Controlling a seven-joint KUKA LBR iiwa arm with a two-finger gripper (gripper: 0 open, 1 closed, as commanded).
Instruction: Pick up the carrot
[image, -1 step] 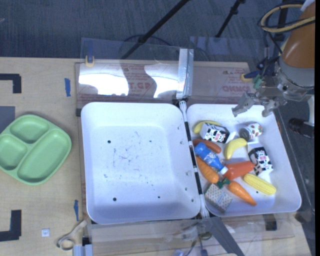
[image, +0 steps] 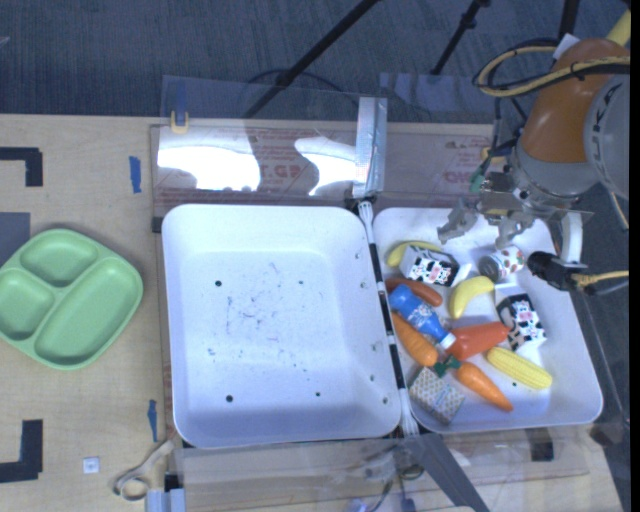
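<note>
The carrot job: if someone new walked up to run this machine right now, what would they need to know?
Gripper: above the back of the right bin, holding nothing that can be seen; whether its fingers are open is unclear.
Carrot: lying near the front of the right bin, tip pointing to the front right, among other toy food, next to the corn cob and a grey block.
Left bin: beside it, no toys in it.
Done: nothing yet; the carrot is not picked up.
Left: move to the carrot, grasp it, lift.
</note>
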